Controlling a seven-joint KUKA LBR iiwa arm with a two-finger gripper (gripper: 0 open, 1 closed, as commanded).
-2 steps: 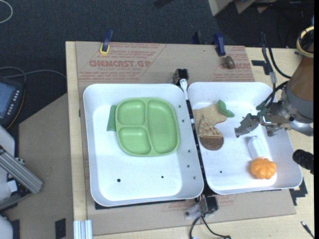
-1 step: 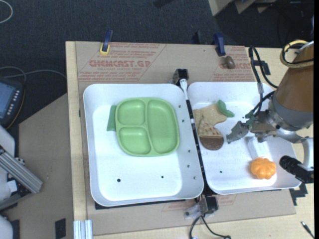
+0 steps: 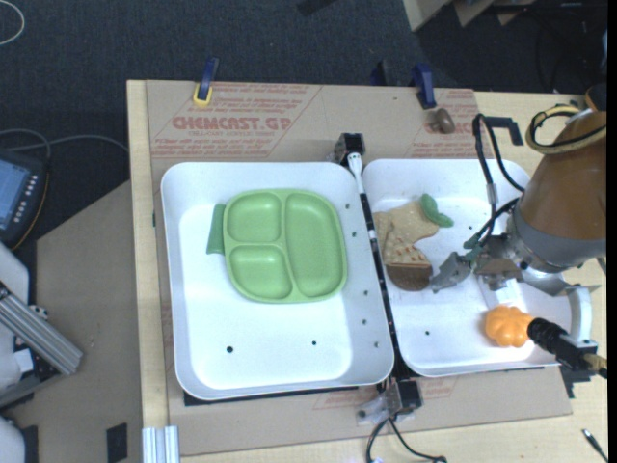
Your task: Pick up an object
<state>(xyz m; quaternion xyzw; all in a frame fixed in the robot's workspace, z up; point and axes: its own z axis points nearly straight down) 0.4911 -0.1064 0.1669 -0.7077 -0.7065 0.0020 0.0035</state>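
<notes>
In the right bin a tan and brown bread-like toy lies against the left wall. A small green piece rests at its upper right corner. An orange round toy sits near the bin's front right. My gripper hangs low over the bin's middle, just right of the brown toy's lower end and up-left of the orange toy. It points left toward the brown toy. Nothing shows held in it.
The left bin holds a green divided plate on a green mat. A raised divider separates the bins. The arm's orange band and cables overhang the right bin's right side. Bare floor shows along the right bin's front.
</notes>
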